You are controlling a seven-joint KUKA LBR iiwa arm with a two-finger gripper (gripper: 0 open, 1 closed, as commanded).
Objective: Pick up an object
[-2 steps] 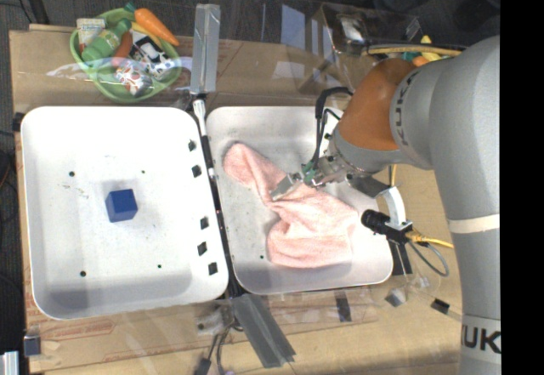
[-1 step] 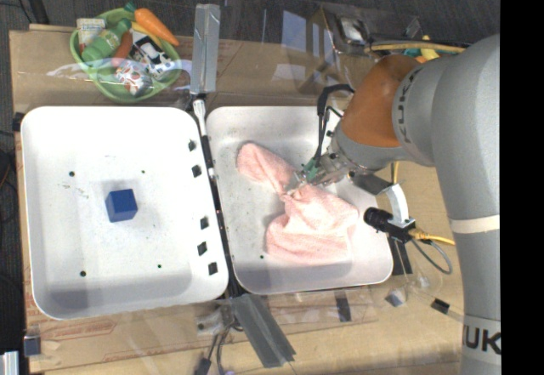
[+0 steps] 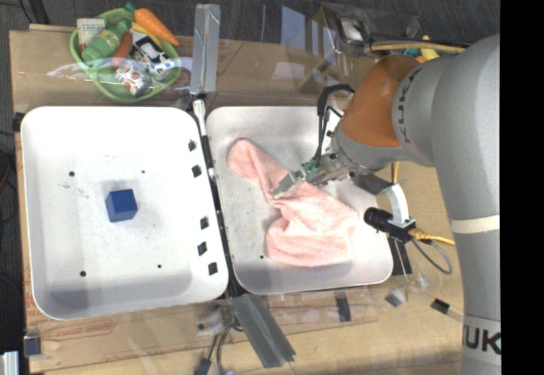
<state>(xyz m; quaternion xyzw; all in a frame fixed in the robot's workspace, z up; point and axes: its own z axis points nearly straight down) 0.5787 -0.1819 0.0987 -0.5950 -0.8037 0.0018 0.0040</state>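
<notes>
Pincer (image 3: 299,178): low in the right bin, at the middle of the pink towel; fingers closed on a raised fold of the cloth.
Pink towel (image 3: 297,212): crumpled in the right bin; one end reaches toward 10 o'clock from the pincer, the bulk lies bunched toward 6 o'clock; a ridge of fabric is pinched up at the pincer.
Arm (image 3: 442,110): grey, with an orange band (image 3: 378,110) above the wrist; extends from the pincer toward 2 o'clock, across the bin's right side.
Right bin (image 3: 255,271): shallow, white; holds the towel.
Left bin (image 3: 51,195): shallow, white; touches the right bin along a central divider, at 9 o'clock from the pincer.
Blue cube (image 3: 121,204): sits flat near the middle of the left bin, well apart from the pincer.
Green bowl (image 3: 127,54): on the worktop (image 3: 255,54) at 10 o'clock from the pincer, beyond the left bin; holds a carrot (image 3: 155,25) and other small items.
</notes>
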